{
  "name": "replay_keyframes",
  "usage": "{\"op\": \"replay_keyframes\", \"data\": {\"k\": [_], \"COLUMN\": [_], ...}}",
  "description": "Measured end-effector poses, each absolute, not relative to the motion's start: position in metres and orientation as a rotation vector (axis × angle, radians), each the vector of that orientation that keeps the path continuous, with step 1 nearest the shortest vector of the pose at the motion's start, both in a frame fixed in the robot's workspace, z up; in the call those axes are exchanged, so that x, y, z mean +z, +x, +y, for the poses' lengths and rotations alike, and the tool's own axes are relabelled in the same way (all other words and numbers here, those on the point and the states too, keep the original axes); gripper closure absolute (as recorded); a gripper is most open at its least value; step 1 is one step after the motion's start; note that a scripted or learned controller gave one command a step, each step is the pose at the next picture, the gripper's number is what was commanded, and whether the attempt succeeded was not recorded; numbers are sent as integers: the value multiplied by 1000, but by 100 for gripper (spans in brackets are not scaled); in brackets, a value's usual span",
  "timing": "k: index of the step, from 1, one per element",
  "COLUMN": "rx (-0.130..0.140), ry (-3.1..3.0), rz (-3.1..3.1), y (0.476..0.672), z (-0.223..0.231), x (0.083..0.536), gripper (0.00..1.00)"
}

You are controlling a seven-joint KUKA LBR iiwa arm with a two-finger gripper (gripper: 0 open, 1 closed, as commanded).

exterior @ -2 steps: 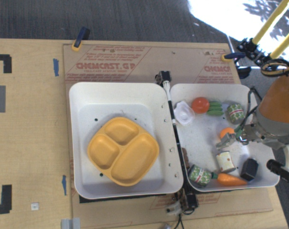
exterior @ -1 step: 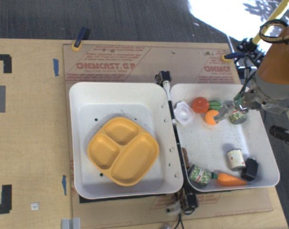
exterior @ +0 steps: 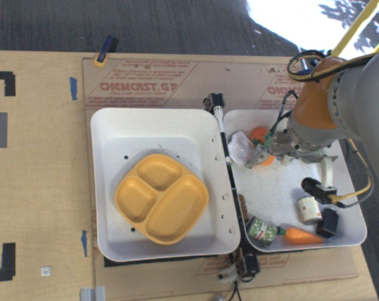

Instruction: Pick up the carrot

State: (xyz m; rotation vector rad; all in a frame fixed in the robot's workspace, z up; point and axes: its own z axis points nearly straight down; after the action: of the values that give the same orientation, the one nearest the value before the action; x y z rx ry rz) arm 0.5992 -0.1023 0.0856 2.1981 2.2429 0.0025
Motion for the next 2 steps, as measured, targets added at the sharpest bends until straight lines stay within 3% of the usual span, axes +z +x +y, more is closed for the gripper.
{"op": "replay_keyframes", "data": {"k": [1,2], "rx": [1,-75], "ry": [2195,2091], "rz": [2244,2428], "y": [600,652], "z": [-103,-102], "x": [96,81], "gripper": [100,100]}}
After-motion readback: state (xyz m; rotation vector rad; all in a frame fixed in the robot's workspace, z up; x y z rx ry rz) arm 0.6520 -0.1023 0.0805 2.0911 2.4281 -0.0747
